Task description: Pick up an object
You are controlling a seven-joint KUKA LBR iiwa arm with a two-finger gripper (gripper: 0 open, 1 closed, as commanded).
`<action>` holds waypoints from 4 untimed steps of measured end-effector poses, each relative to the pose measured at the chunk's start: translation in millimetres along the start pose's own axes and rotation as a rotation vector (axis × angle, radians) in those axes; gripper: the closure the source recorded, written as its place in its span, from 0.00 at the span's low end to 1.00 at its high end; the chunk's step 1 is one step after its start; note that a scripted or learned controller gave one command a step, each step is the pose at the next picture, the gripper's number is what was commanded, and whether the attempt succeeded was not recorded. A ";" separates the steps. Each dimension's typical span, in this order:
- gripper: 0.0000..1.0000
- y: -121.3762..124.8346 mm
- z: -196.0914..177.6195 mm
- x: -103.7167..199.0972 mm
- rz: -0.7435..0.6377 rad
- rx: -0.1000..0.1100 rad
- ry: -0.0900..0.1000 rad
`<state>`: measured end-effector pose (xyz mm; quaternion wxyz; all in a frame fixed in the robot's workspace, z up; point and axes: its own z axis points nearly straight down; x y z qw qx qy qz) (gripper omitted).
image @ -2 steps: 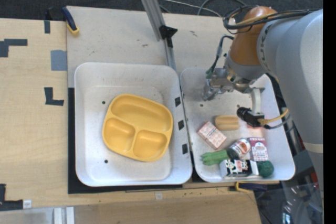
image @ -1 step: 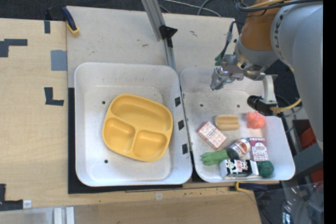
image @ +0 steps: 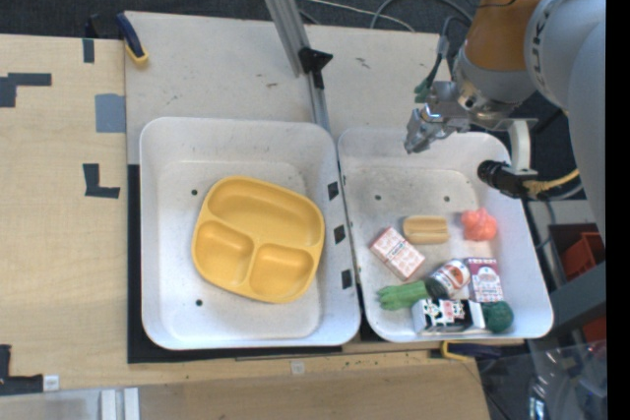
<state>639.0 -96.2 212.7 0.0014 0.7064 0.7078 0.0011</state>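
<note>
My gripper hangs over the far rim of the right bin, above and apart from the objects. Nothing shows between its fingers. Near the bin's front lie several small objects: a tan bread roll, a pink carton, an orange-pink fruit, a dark can, a pink packet, a green vegetable, a black-and-white carton and a green ball.
The left bin holds a yellow divided tray. A grey metal pole slants down to the bins' shared far corner. Cables trail across the dark floor behind the bench. Pale bench surface lies to the left.
</note>
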 end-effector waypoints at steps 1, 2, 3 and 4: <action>1.00 0.9 -32.5 0.4 0.000 0.001 0.000; 1.00 -5.1 -18.5 51.9 -0.004 0.006 0.001; 1.00 -8.3 -6.9 105.4 -0.005 0.006 0.001; 1.00 -10.6 -4.0 168.2 -0.006 0.006 0.002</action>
